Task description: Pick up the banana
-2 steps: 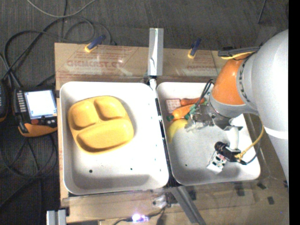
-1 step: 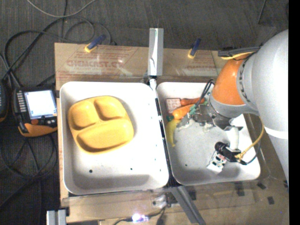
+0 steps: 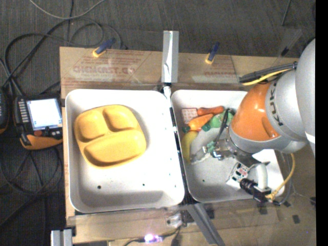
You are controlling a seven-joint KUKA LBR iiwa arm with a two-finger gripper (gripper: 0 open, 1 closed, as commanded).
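Banana: right bin, against left wall, frame centre-right; long axis near vertical in frame. Jaws: just right of banana, low over bin floor. I cannot tell jaw state. I judge next move: short leftward shift.

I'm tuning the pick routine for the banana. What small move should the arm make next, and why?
Probably a short shift toward the right bin's left wall, then down. The banana lies there below the carrot-like orange pieces, and the gripper appears to hang just to its right, not over it. Whether its fingers are open is unclear.
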